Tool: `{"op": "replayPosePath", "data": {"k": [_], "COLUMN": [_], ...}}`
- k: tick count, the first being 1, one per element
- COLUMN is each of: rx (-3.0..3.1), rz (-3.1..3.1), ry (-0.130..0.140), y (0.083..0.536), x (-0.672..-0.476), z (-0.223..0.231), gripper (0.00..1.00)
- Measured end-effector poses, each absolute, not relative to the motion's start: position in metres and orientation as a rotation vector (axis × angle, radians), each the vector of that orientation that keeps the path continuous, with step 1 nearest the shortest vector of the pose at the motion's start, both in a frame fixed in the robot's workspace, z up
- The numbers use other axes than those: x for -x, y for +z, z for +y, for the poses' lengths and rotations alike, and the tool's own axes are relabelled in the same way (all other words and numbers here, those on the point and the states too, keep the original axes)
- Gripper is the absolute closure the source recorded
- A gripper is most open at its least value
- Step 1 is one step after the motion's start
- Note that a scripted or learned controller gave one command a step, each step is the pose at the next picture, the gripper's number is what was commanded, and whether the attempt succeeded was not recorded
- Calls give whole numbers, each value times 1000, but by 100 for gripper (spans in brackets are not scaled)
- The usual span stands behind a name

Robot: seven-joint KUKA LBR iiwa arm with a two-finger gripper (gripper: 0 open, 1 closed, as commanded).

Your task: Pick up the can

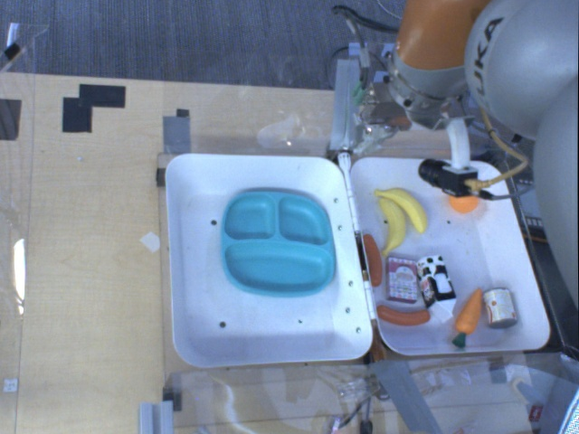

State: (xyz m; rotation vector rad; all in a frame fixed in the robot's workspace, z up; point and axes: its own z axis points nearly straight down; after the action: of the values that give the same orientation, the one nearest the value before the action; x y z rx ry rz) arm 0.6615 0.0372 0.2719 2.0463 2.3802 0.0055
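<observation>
Hanging over the right bin's (507,242) far edge, the gripper (373,129), spread or closed I cannot tell, is well apart from the unpicked can (498,307).

The can (498,307), small and silvery with a pale label, sits in the right bin's (507,247) near right corner, just right of the carrot (469,313).
</observation>
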Motion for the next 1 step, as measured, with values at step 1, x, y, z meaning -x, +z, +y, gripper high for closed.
{"op": "replayPosePath", "data": {"k": [1], "rx": [-1358], "rz": [2824], "ry": [8], "y": [333], "x": [-670], "z": [67], "gripper": [100]}}
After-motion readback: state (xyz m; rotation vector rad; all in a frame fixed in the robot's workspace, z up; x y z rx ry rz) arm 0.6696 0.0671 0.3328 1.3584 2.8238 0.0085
